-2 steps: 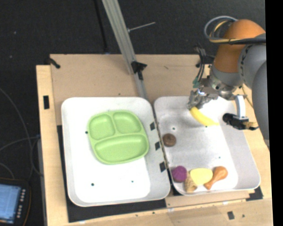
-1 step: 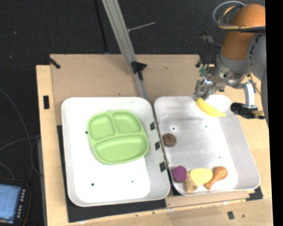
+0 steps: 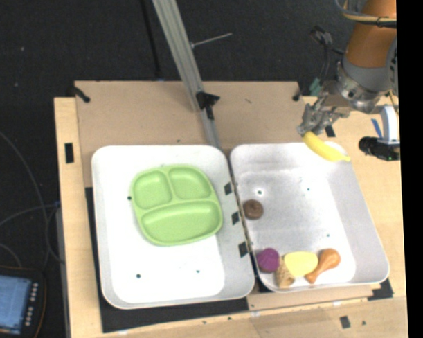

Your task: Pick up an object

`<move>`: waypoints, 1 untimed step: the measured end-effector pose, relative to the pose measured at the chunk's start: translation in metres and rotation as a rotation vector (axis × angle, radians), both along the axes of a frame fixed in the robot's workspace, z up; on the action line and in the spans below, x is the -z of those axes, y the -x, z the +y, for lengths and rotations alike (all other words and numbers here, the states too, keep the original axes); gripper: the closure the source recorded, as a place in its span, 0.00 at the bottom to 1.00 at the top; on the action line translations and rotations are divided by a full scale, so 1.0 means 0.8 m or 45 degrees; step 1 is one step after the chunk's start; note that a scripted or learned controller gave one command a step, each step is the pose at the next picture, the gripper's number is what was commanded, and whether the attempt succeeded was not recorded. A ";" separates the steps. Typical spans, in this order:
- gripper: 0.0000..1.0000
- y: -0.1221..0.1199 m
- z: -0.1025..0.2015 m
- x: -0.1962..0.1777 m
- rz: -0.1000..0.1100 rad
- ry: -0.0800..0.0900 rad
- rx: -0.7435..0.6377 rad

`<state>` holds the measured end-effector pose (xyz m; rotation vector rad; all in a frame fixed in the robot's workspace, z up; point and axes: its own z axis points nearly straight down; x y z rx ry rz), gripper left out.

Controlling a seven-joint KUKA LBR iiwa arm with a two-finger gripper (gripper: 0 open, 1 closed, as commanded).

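the gripper (image 3: pixel 319 121) is seen at the upper right of the frame, above the far right corner of the right bin (image 3: pixel 352 215). a yellow banana (image 3: pixel 325 148) hangs just below its fingers and touches them — whether it is truly clamped between them cannot be told, since the fingertips are small and partly hidden. the banana is tilted, its lower end toward the right, over the bin's upper rim.

in the right bin a small brown round object (image 3: pixel 252 209) lies near the left wall, and along the lower edge a purple object (image 3: pixel 268 259), a pale yellow piece (image 3: pixel 300 261), a tan piece (image 3: pixel 284 278) and an orange drumstick-shaped toy (image 3: pixel 323 263) are grouped close together.

in the left bin (image 3: pixel 118 272) a green divided plate (image 3: pixel 176 204) is set flat in the upper half — three compartments are shown.
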<state>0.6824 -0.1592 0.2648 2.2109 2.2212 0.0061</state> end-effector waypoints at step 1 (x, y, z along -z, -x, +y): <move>1.00 0.007 0.051 0.004 0.009 -0.003 0.000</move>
